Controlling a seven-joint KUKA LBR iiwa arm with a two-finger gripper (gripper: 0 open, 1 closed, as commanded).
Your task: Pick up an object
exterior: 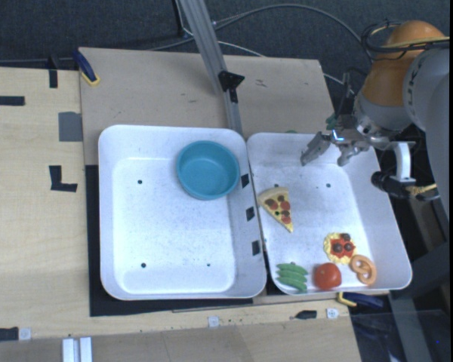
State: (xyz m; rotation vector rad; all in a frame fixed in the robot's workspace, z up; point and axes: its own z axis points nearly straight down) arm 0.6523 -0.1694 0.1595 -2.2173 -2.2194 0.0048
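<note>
I see 2 white bins side by side on my bench. In the left bin (pixel 128 225) there is a blue bowl (pixel 208 170), up near the back corner, close to the wall next to the other bin. A grey metal pole (pixel 209 44) slants down from the top and ends between the 2 bins. In the right bin (pixel 377 225) I see a pizza slice (pixel 278 207) lying flat near the left wall, about the middle of the bin. At the front of that bin there are green pea pods (pixel 292 275), then a red tomato (pixel 328 276) just beside them. A little round pizza (pixel 340 245) sits just above the tomato, and a brown pretzel (pixel 363 268) is right next to it, near the front right corner. My gripper (pixel 331 154) is over the back part of the right bin, well apart from all the toy food. Its 2 fingers are spread apart and there is nothing between them. The arm (pixel 408 59) comes in from the right, with its orange band showing at the top.
</note>
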